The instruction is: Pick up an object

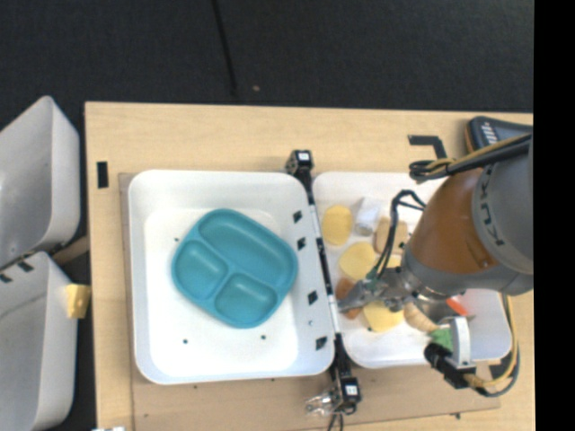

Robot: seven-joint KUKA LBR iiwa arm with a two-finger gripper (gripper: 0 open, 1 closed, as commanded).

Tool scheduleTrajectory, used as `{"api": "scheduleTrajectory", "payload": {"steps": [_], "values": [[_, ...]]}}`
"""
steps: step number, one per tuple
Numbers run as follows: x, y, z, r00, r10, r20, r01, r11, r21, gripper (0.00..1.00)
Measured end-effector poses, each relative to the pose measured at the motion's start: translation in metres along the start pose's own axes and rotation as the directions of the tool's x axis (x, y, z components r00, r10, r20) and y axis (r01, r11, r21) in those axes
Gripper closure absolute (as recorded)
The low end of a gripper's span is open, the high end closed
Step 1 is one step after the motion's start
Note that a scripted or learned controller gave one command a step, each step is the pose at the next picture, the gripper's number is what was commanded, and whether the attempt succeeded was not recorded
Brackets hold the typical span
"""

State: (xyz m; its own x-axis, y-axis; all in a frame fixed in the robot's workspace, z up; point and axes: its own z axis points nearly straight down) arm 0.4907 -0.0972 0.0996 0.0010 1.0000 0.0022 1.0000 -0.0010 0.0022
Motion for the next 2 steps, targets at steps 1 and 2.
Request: {"api": "scheduleTrajectory", "payload": {"steps": [1, 2], "values": [[-0.021, 0.048, -0.004, 1.0, -0.004, 0.002, 0.004, 1.0, -0.003, 0.0], [0.033, 0.066, -0.183, 1.0, -0.009, 0.003, 0.009, 1.0, -0.016, 0.0]]}}
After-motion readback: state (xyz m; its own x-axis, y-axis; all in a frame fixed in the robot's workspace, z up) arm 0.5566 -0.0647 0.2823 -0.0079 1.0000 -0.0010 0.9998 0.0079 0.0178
